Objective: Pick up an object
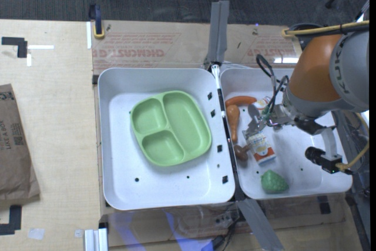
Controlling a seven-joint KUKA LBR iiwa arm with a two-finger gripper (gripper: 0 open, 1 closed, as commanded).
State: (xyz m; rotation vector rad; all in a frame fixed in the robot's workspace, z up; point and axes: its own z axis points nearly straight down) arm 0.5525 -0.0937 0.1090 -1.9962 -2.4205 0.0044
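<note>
Single fixed camera, mounted above the bench, looking down at a slant. Far edge of the scene runs along the top of frame, dark floor beyond. Left bin (111, 144) sits about centre frame, right bin (305, 182) toward the right edge. Moderately close; both bins show whole.

green plate (170, 127): matt plastic | bins (117, 179): smooth white plastic

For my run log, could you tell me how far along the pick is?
Done: the gripper is down in the right bin, at the small carton. In hand: nothing visibly. Left: grasp and lift; the carrots and green lump lie untouched.
</note>
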